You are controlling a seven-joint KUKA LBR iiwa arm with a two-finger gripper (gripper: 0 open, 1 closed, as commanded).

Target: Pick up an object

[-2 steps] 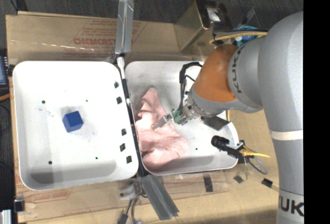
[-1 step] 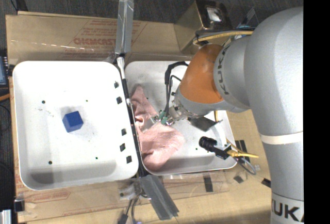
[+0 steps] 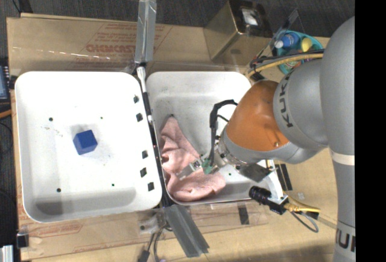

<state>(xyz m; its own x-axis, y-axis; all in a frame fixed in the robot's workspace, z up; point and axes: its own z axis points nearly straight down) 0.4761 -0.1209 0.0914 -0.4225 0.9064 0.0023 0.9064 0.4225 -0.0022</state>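
Two shallow white bins sit side by side on the counter [image 3: 54, 34] — the left bin [image 3: 36, 134] holds a small blue cube [image 3: 85, 141] lying alone near its middle, and the right bin [image 3: 193, 86] holds a crumpled pink cloth [image 3: 181, 161] bunched against its left wall and front edge. The grey arm [image 3: 319, 104], with its orange band [image 3: 256, 119] above the wrist, reaches in from the right and bends down over the right bin. Its pincer [image 3: 202, 166] is low at the cloth, its tip touching or just over the pink folds — whether it is spread or closed on the fabric I cannot tell. A brown cardboard box [image 3: 232, 28] stands behind the right bin.
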